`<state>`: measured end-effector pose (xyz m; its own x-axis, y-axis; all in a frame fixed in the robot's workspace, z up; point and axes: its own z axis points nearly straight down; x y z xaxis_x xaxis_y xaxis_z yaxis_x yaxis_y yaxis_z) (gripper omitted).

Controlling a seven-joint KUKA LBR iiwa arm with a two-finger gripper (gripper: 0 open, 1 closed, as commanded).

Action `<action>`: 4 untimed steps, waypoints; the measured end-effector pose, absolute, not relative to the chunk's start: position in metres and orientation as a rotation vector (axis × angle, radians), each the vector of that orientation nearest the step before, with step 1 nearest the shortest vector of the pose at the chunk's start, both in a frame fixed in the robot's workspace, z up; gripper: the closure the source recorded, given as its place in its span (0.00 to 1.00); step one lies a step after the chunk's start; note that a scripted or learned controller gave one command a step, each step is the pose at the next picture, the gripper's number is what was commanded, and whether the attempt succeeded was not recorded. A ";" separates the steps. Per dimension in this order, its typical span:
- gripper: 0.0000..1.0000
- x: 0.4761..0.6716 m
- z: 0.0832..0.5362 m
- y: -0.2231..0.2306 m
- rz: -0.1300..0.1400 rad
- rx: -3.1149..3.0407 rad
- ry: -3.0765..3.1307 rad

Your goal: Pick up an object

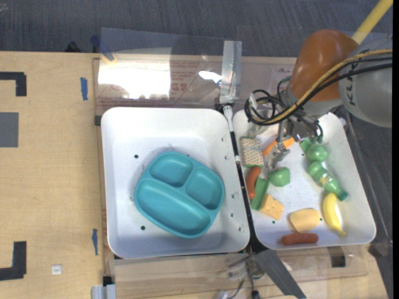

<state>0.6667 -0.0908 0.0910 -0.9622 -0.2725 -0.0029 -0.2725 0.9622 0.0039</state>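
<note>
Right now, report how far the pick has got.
Done: the claw is low in the right bin, among the toy food by the green pepper. In hand: nothing visibly gripped. Left: close on one item and lift it; banana and sausage lie untouched.

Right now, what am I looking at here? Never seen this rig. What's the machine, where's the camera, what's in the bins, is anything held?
One camera looks down at a slant on a bench with two white bins. The arm, grey with an orange band, reaches in from the right; its tool is low in the right bin. I cannot tell if it holds anything. The left bin holds a teal divided tray. The right bin holds toy food: a banana, a green pepper, a carrot, a cheese wedge, a bun, a sausage and a green pod.
</note>
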 end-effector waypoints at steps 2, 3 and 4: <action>1.00 0.607 0.104 -0.151 -0.008 -0.384 3.092; 1.00 0.616 0.210 -0.133 -0.007 -0.395 3.098; 0.00 0.613 0.204 -0.133 -0.001 -0.395 3.108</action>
<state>0.6132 -0.1328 0.2041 -0.9682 -0.2501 -0.0080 -0.2501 0.9682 -0.0018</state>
